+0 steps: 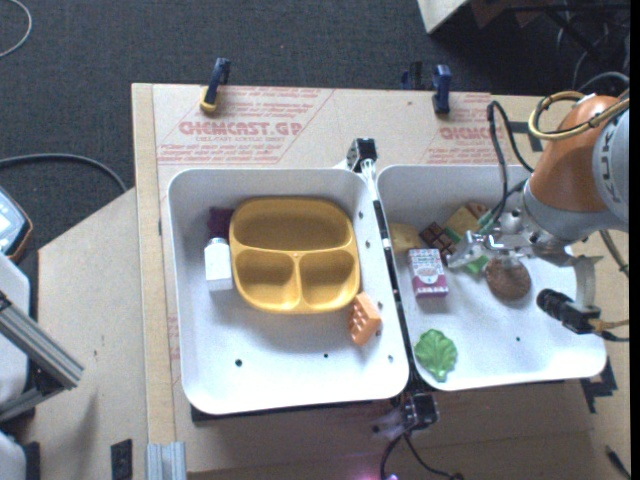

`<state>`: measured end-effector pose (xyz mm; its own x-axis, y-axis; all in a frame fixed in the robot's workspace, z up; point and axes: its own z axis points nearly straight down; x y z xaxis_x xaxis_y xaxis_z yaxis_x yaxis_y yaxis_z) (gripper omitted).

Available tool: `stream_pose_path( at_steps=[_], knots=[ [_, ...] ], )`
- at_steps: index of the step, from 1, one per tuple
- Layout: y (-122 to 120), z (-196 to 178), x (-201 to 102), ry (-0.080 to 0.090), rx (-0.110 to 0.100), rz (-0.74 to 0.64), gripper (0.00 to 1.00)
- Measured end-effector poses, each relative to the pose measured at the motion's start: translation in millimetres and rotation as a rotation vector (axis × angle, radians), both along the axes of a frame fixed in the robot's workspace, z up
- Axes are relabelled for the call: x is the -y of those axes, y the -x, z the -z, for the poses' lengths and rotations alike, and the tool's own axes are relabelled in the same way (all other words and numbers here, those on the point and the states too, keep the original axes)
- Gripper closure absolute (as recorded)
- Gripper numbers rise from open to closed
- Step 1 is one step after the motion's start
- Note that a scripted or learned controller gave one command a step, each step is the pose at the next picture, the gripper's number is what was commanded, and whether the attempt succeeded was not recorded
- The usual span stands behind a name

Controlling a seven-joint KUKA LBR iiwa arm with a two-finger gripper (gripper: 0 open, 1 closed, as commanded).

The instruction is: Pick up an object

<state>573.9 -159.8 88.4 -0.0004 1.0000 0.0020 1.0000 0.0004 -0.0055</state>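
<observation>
While the arm (575, 173) hangs over the right bin (480, 353), the claw (480, 251) sits by the pink carton (428, 274). Claw state: can't tell.

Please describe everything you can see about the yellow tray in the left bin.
The yellow tray looks like smooth plastic, a rounded rectangle with three compartments: one long across the far side, two smaller on the near side. It lies flat, open side up, near the middle of the left bin. A small white bottle sits against its left edge; an orange block lies by its near right corner.
</observation>
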Motion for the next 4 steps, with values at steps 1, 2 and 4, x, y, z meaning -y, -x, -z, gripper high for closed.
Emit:
stream_pose_path(
  at_steps=[1,2,4],
  knots=[
    [-2,-14,1,0.003,0.008,0.001,1.0],
    [-12,-63,5,0.005,0.013,0.0,1.0],
    [-23,-138,-1,0.004,0.011,-0.001,1.0]
  ],
)
